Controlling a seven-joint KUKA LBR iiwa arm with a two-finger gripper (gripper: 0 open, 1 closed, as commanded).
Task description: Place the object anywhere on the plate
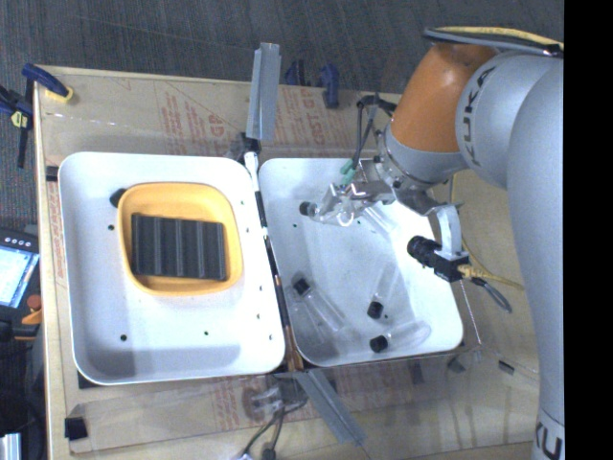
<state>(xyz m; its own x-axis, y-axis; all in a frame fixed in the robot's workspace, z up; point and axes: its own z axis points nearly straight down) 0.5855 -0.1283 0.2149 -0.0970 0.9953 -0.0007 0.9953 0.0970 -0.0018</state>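
Note:
A yellow plate (178,195) lies in the left bin (105,338), and a dark grey ribbed rectangle (179,247) covers its middle. My gripper (330,208) is low over the back of the right bin (350,257), well to the right of the plate, hanging from the grey arm with the orange band (436,99). Clear plastic pieces with small black ends (374,309) lie toward the front of the right bin, hard to make out against the white floor. Nothing shows clearly in the gripper.
A ridge (266,247) separates the two bins. A black fitting with a cable (431,253) hangs off the arm over the right bin's right side. Clamps (330,82) and a metal bar (262,89) stand at the bench's back edge.

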